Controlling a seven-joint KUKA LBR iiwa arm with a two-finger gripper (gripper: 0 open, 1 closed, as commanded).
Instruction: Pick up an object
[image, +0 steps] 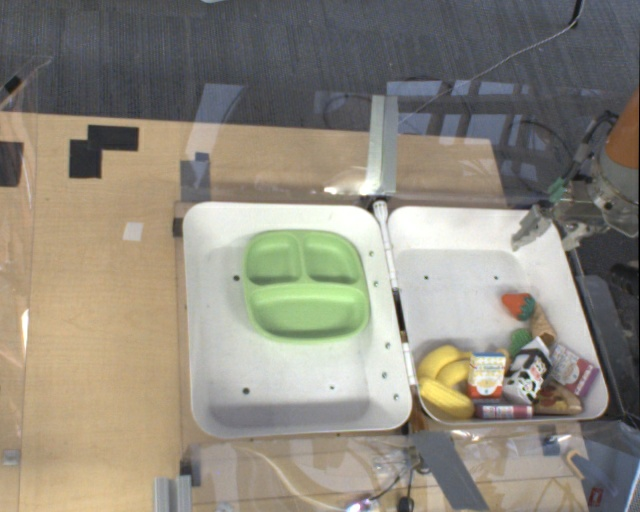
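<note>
My gripper (550, 232) hangs over the far right corner of the right bin (450, 280), open, with nothing between its fingers (528, 228). Below it in that bin lies a small red and green toy fruit (517, 305). A heap fills the bin's near right corner: yellow bananas (445, 382), a small juice carton (487, 375), a black-and-white cow-patterned carton (524, 378), a pink packet (573, 368) and a dark red marker (503, 410). The gripper is well apart from all of them.
The left bin (215, 330) holds a green divided plate (303, 283) near its middle. A metal divider (392, 290) runs between the bins. The arm's orange band (625, 140) shows at the right edge, with cables behind it.
</note>
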